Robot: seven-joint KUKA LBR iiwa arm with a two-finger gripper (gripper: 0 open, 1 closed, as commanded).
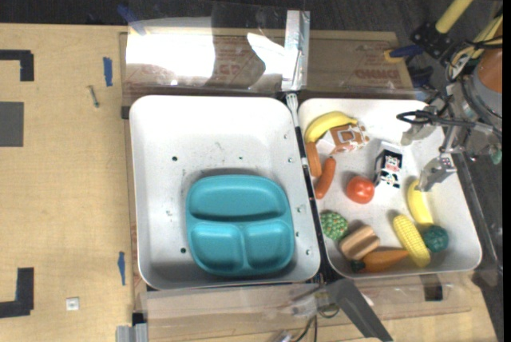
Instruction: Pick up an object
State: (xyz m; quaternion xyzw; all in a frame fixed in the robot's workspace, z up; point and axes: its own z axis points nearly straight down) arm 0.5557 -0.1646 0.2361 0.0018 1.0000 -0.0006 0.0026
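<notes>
Since the gripper (435, 171) hangs just above the small banana (418, 203) at the right bin's (471, 252) far edge, that looks the likeliest pick: light, stiff, smooth plastic, best taken across its narrow middle. It is yellow, curved, lying lengthwise, with corn (409, 236) just below and a tomato (360, 189) further left. Whether the gripper is apart or together I cannot tell.

Toy foods lie loose in the right bin (467, 252): bananas (330, 125), tomato (360, 189), corn (409, 235).
</notes>
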